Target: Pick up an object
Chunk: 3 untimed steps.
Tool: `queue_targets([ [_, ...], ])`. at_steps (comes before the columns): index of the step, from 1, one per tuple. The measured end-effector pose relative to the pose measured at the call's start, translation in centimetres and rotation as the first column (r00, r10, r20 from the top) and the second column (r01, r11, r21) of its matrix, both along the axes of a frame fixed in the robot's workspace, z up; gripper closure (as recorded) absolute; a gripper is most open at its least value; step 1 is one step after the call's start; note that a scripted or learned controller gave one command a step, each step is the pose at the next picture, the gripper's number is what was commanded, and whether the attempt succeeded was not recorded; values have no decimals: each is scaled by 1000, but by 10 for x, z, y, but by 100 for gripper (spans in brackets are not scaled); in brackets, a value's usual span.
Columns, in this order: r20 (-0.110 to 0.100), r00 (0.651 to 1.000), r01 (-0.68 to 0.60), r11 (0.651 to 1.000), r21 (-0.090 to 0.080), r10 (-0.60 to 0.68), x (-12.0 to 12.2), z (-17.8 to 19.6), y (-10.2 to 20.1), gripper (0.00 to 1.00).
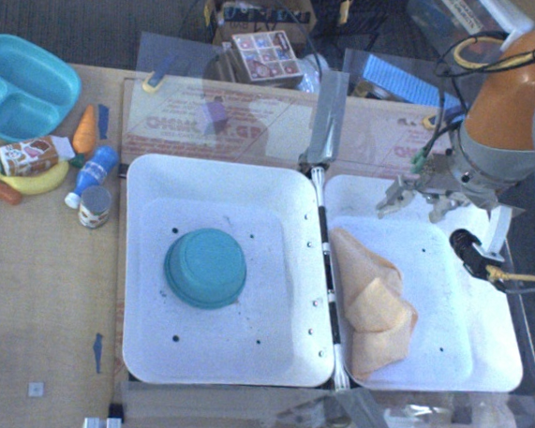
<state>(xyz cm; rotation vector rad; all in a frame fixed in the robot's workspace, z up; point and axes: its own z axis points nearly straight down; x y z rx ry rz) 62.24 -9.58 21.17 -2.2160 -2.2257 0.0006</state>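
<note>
Arm: grey KUKA with its orange band (509, 95) enters from the upper right of the view and ends over the far edge of the right bin (493, 366).
Gripper (417, 202): hangs above the far left part of the right bin.
Fingers: two prongs spread apart, nothing between them; open and not gripping.
Tan cloth (376, 304): a crumpled, folded piece lying in the right bin, below and slightly left of the fingers, apart from them. Its left edge lies against the bin wall by the divider.
Teal bowl (206, 266): upside down in the left bin (157, 188), well to the left of and below the fingers, across the divider.
Divider: the two bin rims meet between the bowl and the cloth; a grey metal strip (325, 120) runs up from that seam, just left of the fingers.
Black cable end (466, 251): hangs just right of and below the fingers, over the right bin.
In the way: nothing lies between the fingers and the cloth.
Counter (32, 308), far left of the fingers: a blue divided tray (20, 91), a toy carrot (86, 130), a banana (35, 179), a small blue bottle (93, 173) and a small can (95, 207), all outside the bins.
Behind the bins: a box with a patterned lid (264, 53) and a blue ridged item (403, 80), beyond the fingers.
</note>
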Motion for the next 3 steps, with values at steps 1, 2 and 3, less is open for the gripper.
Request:
queue_targets([
  [1,10,998,57,998,-1,-57,-43,-123,-40,0],
  [2,7,954,-301,954,-4,301,-93,-123,-82,0],
  [3,9,943,-331,944,-4,331,-140,-123,-76,0],
])
